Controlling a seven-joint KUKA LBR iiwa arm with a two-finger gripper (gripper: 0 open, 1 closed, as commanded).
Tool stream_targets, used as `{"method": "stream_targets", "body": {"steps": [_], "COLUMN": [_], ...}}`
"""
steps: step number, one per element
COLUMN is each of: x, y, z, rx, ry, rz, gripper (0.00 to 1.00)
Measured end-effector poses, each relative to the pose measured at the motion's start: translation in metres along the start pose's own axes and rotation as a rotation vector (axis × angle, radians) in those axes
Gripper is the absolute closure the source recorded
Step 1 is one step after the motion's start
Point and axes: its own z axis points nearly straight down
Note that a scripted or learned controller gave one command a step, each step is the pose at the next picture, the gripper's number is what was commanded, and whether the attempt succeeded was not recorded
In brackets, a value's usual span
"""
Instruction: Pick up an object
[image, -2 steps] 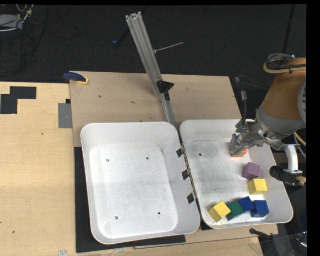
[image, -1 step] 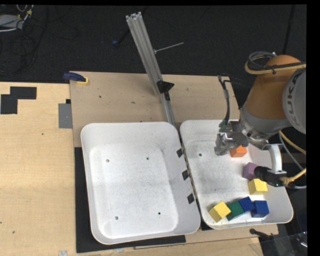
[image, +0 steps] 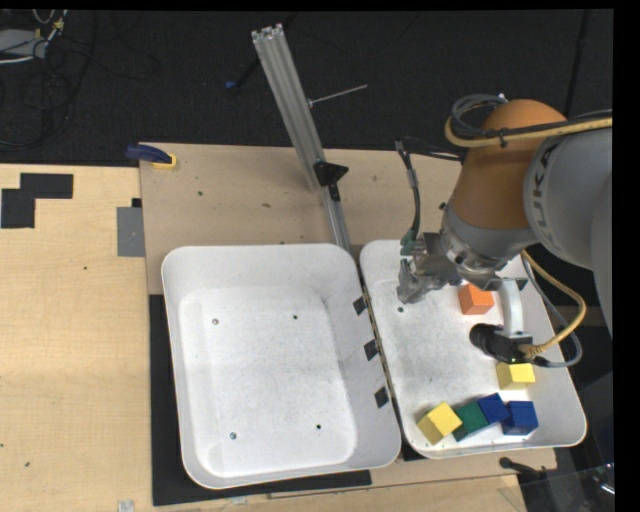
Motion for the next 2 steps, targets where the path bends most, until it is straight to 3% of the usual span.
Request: {"method": "stream_targets", "body": {"steps": [2], "x": [0.113], "y": [0.007], "z": [-0.023], "rx": [0.000], "ry": [0.000], "rz": [0.000], "gripper": [1.00]}}
